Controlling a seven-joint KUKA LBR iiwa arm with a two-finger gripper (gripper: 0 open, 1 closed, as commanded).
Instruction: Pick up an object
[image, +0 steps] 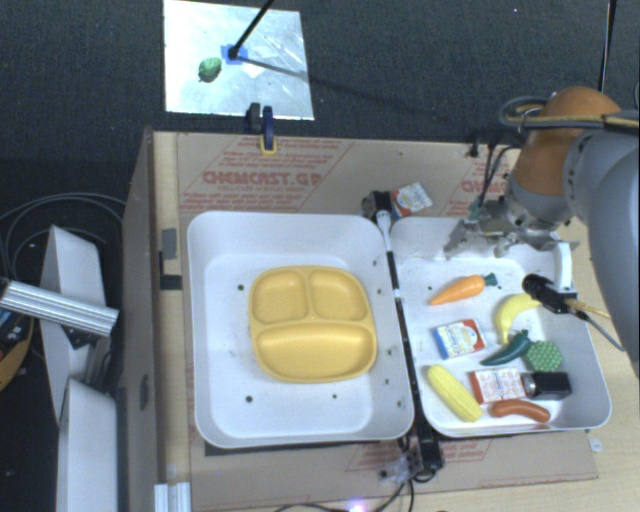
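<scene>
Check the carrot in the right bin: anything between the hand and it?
Nothing visible. The hand sits over the far end of the right bin; the carrot lies nearer the camera, bare white floor between them. Other toys lie beyond it.

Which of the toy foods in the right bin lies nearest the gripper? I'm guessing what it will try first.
The carrot: orange with a green top, highest in the bin, just below the gripper. Banana and corn lie lower.

Glossy plastic yellow tray (311, 323); smooth white bins (225, 240); matt cardboard bench (300, 170)
</scene>
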